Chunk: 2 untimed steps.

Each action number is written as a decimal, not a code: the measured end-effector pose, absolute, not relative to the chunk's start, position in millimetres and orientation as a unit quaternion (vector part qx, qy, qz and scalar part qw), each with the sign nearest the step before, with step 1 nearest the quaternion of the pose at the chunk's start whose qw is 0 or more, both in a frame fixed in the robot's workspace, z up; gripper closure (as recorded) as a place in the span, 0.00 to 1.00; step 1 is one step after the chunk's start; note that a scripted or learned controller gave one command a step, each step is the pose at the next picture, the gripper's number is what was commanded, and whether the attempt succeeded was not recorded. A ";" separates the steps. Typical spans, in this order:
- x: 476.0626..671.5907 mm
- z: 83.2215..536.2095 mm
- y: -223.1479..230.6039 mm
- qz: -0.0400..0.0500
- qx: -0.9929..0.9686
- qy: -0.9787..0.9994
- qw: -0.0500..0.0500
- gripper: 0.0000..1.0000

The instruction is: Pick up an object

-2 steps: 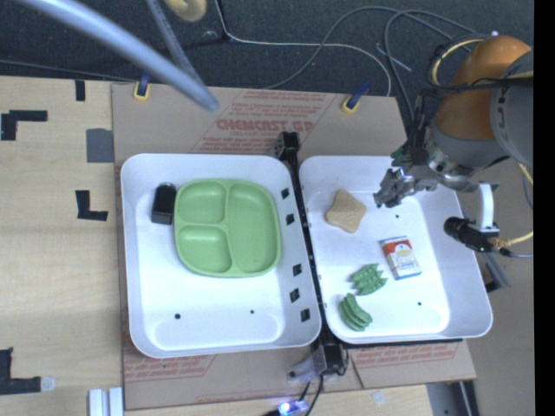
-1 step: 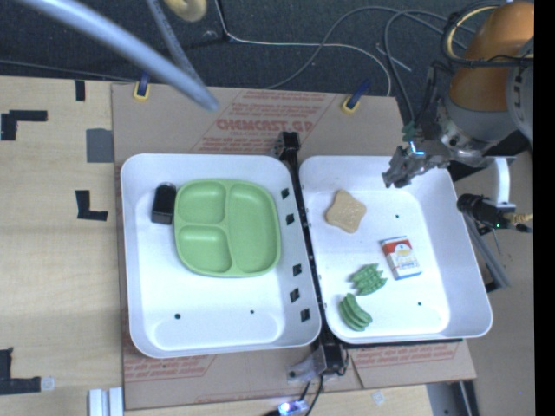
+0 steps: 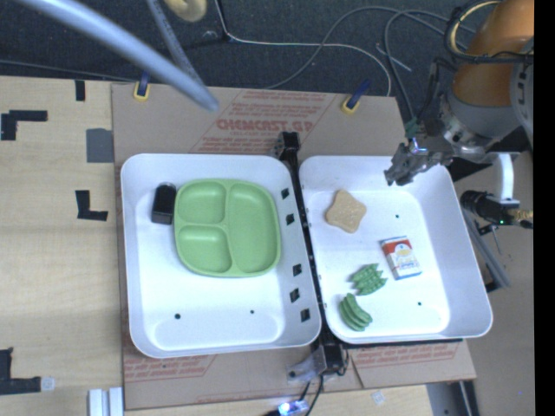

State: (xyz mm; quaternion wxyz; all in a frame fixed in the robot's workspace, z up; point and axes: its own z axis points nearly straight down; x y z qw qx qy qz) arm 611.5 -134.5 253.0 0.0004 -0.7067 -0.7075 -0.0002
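The right bin (image 3: 451,224) holds a tan bread slice (image 3: 345,211), a small red-and-white box (image 3: 401,257) and two green pea pods (image 3: 367,279) (image 3: 355,312). My gripper (image 3: 404,170) hangs over the bin's far right corner, above and to the right of the bread slice. I see nothing between its fingers. The grey arm with its orange band (image 3: 496,42) comes in from the upper right.
The left bin (image 3: 139,258) holds a green divided plate (image 3: 227,227) and a small black block (image 3: 163,204) next to its left side. Black clips run along the seam (image 3: 297,232) between the bins. Cables trail across the dark floor behind the bench.
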 end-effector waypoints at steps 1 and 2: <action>598.0 238.5 -87.7 0.001 -0.706 -0.709 0.001 1.00; 587.9 236.3 -35.7 0.001 -0.705 -0.709 0.001 1.00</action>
